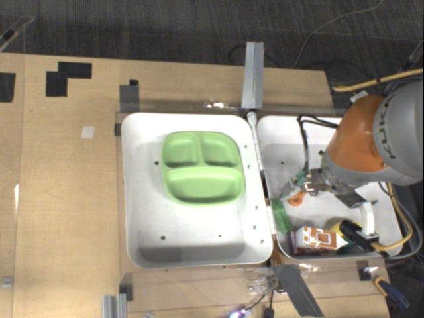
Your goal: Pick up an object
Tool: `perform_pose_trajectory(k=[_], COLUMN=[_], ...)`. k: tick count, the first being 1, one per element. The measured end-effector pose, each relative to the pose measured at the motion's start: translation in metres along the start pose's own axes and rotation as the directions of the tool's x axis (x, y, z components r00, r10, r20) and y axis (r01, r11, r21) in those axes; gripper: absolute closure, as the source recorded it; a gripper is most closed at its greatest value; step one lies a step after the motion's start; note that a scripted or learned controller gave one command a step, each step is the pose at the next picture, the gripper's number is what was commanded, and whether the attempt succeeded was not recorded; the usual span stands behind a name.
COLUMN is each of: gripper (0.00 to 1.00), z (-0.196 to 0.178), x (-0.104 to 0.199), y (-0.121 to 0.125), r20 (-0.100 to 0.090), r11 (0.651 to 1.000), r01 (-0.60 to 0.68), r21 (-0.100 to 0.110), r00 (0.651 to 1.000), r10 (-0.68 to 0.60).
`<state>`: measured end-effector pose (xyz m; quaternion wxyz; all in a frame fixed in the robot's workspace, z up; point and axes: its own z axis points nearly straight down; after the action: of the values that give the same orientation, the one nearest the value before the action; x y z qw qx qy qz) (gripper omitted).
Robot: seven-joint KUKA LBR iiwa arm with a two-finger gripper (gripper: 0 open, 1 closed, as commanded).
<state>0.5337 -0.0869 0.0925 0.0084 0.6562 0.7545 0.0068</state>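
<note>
The grey arm with its orange band reaches in from the right over the right-hand shallow white bin [278,151], and its two-finger gripper [310,185] sits low near the bin's middle, just beside a small orange and green object [296,196]; whether the gripper is open, closed or gripping anything cannot be told from this view. Candidates for the pick lie close by: that small orange piece, a green strip-shaped item [281,218] against the bin's left wall, and a brown printed carton [317,240] near the front edge. The left-hand white bin [142,230] carries a light green three-compartment plastic plate [202,167]. To do this step well, the tool should probably centre over the orange piece, descend straight, close fully, then lift slowly, since so small an item can likely slip sideways or be pushed away.
</note>
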Motion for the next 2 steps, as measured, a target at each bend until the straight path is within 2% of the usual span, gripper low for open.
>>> perform_pose_trajectory(k=[1,2], gripper=[1.00,1.00], z=[-0.012,-0.005], x=[0.003,-0.029], y=[0.003,0.012], r20=[-0.005,0.001], r11=[1.000,0.974], r01=[0.004,-0.226], r21=[-0.004,0.018], r00=[1.000,0.974], r10=[-0.004,0.226])
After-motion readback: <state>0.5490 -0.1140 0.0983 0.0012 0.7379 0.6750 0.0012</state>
